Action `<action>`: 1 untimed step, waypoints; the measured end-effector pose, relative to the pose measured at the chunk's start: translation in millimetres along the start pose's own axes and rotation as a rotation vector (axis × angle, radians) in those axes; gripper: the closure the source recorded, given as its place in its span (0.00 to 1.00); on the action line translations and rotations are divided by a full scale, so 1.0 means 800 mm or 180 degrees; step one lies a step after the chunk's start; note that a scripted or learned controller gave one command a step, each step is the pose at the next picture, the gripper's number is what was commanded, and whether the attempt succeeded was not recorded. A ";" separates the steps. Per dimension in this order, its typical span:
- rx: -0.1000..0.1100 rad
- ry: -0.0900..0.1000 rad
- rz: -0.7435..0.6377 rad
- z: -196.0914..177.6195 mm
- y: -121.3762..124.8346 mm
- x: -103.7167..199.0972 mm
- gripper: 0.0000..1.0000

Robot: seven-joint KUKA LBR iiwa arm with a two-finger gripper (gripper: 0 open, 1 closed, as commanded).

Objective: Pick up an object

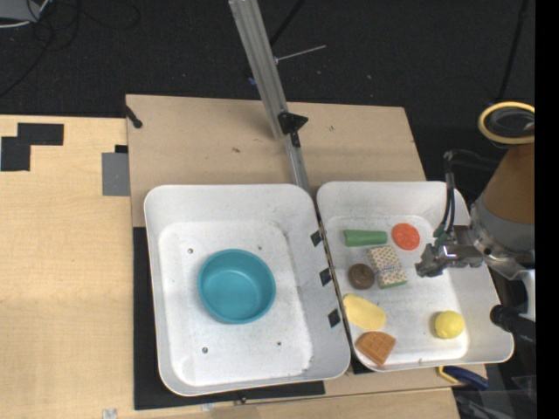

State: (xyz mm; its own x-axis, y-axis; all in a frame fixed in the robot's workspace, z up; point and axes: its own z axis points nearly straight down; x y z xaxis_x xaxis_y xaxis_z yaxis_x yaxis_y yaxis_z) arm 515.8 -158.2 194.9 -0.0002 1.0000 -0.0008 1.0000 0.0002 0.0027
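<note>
The right bin (437,201) holds several small objects: a green cylinder (364,237), a red disc (405,236), a patterned block (387,266), a brown ball (362,276), a yellow banana-like piece (363,312), a waffle-like piece (376,347) and a yellow ball (448,324). My gripper (431,264) hangs low over the right side of this bin, just right of the patterned block and below the red disc. Nothing is visible between its tips.
A teal bowl (236,285) sits in the left bin (175,208). A metal rail (265,68) slants up from between the bins. The arm's grey body with orange band (515,190) stands at the right edge of the right bin.
</note>
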 end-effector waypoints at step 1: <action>0.0000 0.0000 0.0001 -0.055 0.001 0.000 1.00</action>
State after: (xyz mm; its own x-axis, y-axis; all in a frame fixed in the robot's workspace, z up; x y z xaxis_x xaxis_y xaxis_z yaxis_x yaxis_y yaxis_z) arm 516.4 -158.5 238.6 0.0000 1.0000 -0.0007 1.0000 0.0000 0.0027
